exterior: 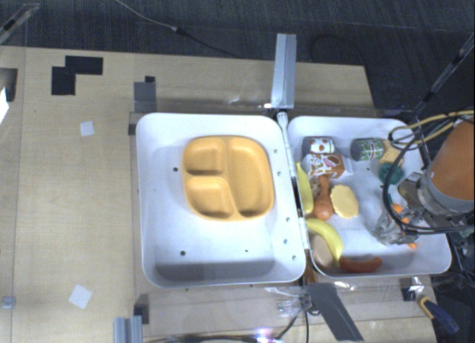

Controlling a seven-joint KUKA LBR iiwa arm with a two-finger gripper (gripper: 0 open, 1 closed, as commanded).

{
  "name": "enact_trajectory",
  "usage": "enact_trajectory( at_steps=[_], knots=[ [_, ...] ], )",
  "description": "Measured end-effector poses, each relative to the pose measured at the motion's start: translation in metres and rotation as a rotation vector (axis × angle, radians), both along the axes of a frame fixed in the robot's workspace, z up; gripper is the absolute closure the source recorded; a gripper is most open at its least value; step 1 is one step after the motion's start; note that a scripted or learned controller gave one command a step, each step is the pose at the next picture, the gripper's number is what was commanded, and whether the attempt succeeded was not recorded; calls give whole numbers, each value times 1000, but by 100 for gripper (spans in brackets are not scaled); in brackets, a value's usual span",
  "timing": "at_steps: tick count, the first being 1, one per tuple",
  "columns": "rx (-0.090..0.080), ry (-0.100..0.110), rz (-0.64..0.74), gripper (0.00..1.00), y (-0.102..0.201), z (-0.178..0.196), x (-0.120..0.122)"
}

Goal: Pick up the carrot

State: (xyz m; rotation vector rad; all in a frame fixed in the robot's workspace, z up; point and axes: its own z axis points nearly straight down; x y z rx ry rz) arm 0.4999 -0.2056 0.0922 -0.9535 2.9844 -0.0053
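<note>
Gripper (401,232) low over orange carrot (408,243)

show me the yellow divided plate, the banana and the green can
yellow divided plate (225,177), camera view, on the ridge between its compartments
banana (327,234), camera view, middle of its curved body
green can (368,148), camera view, on its side wall

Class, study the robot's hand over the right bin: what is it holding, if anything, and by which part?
It cannot be told. The hand sits low in the right bin with orange bits beside it, possibly the carrot, but cables hide any grip.
</note>
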Motion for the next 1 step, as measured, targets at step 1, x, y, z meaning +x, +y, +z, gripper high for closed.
enact_trajectory(
  at_steps=[1],
  knots=[
    [2, -3, -261, 100, 33, 68, 1]
  ],
)
